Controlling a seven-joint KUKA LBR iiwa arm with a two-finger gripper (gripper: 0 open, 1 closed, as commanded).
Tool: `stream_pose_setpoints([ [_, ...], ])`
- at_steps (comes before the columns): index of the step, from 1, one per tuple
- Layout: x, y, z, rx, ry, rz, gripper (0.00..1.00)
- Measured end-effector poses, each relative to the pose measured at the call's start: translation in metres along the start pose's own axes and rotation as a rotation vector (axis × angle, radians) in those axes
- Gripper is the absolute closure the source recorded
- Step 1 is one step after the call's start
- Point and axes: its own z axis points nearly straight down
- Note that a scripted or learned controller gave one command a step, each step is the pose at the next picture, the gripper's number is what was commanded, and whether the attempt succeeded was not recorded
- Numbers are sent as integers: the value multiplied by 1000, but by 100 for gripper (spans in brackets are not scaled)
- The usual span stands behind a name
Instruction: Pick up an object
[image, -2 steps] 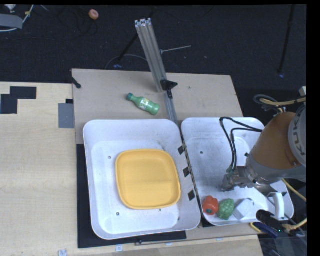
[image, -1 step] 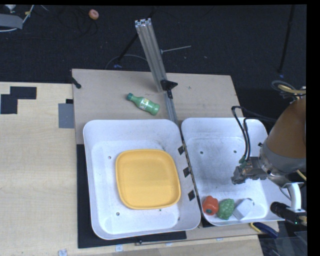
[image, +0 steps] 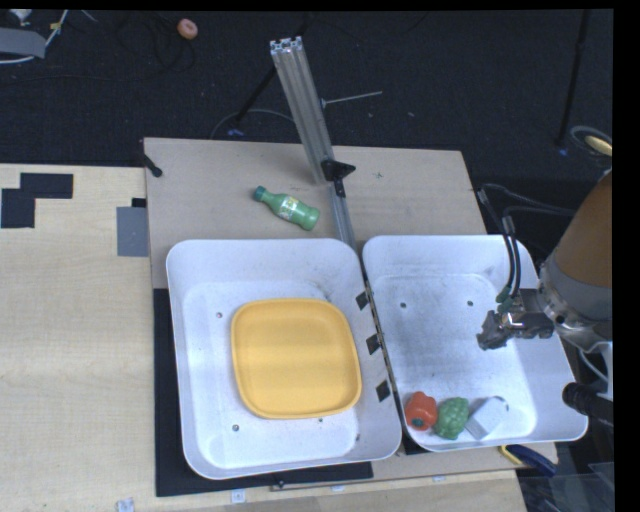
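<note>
In the right bin, three small objects lie along the front edge: a red-orange pepper-like toy, a green bumpy toy and a grey-white block. My gripper hangs over the right side of that bin, above and to the right of these objects, with nothing visible between its fingers. The left bin holds a yellow square plate.
A green bottle lies on the bench behind the left bin. A slanted metal rail rises behind the bins near their divide. The arm's cables and orange band stand at the right edge.
</note>
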Motion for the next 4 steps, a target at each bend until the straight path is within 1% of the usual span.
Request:
stream_pose_setpoints([
  [1,0,0,8,6,1,0,100],
  [2,53,3,12,6,2,-3,100],
  [3,106,13,-2,5,2,-4,100],
  [4,153,28,6,7,2,-3,100],
])
